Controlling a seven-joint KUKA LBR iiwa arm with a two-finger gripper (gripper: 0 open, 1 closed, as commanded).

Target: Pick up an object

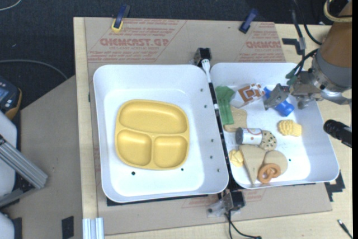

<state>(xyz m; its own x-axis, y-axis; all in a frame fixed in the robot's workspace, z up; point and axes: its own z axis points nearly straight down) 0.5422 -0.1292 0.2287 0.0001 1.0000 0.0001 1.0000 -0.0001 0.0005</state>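
The right bin [319, 148] holds several small items. Among them are a green piece [225, 103], an orange and white packet [250, 92], a blue object [279, 101], a yellow ridged piece [290, 128], a small grey bottle [249, 135], a speckled cookie [269, 140] and a brown pretzel [268, 172]. My gripper [295, 88] hangs low over the bin's upper right part, right beside the blue object. Whether it touches the blue object is unclear.
The left bin [106, 87] holds a yellow divided tray [152, 132]. A black clamp [202, 56] sits at the top of the seam between the bins, and another [234, 199] at the bottom. Cables run at the upper right behind the arm.
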